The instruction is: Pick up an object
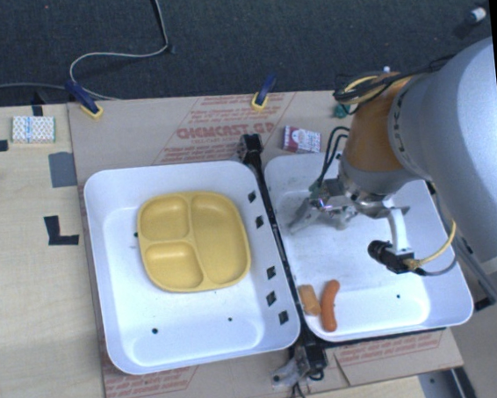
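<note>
Two small orange sausage-shaped pieces lie side by side near the front left corner of the right bin. A yellow three-compartment plate rests in the left bin. My gripper reaches down into the back left part of the right bin, close to the divider between the bins. It stands well behind the orange pieces and apart from them. Nothing shows between its fingers.
The grey arm with its orange band covers the right bin's back right area. A black cable connector hangs over that bin's middle. A small red-and-white packet lies on the cardboard behind the bins.
</note>
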`<state>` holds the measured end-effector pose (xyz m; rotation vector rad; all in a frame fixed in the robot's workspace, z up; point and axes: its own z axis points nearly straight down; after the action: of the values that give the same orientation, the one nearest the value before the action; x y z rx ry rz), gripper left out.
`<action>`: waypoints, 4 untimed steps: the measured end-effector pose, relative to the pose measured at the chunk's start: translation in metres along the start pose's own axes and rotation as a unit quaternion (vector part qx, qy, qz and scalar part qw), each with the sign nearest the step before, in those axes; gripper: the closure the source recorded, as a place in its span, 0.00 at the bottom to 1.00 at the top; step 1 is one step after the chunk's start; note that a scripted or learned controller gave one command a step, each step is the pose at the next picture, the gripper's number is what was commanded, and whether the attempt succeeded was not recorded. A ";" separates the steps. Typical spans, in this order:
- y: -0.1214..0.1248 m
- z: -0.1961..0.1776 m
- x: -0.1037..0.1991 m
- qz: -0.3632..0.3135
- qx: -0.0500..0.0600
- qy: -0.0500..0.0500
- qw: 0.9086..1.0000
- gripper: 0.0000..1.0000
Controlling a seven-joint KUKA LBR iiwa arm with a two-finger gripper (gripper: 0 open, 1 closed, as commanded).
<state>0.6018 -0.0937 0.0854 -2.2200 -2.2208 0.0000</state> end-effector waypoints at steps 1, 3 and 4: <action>0.001 -0.010 0.000 0.000 -0.002 -0.001 1.000 1.00; 0.000 -0.019 0.001 -0.001 -0.001 0.000 1.000 0.00; 0.000 -0.028 0.002 -0.001 -0.001 0.001 1.000 1.00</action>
<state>0.6022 -0.0920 0.1132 -2.2175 -2.2232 -0.0040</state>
